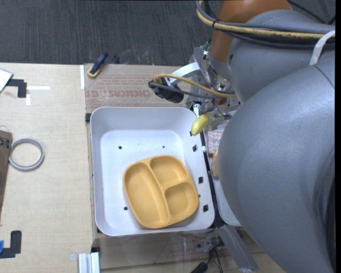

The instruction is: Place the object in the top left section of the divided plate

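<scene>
1. A small yellow object (199,124) is hanging at the gripper (205,114), over the right rim of the white bin (106,160).
2. Whether the jaws are gripping it, I cannot tell.
3. The yellow divided plate (160,191) is lying in the bin, apart from the object.
4. A tape roll (25,154) is resting on the bench at left.

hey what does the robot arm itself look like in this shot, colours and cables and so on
The arm is bulky, with smooth rounded grey shells and an orange band above the wrist. A black cable with a yellow stripe loops around that band, and a yellowish hose curves out near the metal wrist hardware above the tool.
</scene>
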`<state>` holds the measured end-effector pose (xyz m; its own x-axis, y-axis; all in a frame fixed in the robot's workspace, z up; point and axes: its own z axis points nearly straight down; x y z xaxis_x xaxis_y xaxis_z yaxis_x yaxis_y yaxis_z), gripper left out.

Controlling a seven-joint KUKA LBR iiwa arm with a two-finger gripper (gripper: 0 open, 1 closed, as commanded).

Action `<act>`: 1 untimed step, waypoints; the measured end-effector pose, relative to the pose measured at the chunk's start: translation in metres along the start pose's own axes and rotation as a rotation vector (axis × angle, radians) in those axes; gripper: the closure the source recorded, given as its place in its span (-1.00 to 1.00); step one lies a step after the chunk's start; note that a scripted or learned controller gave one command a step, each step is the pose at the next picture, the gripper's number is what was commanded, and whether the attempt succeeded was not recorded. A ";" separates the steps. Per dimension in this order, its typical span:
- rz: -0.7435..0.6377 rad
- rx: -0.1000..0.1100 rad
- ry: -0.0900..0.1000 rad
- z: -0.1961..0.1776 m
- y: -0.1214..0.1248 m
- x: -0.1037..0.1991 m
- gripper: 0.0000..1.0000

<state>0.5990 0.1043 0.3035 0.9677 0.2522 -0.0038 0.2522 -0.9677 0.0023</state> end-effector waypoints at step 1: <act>-0.008 0.000 0.000 -0.136 0.025 0.027 1.00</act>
<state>0.6318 0.0876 0.4396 0.9655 0.2603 -0.0039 0.2604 -0.9655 0.0022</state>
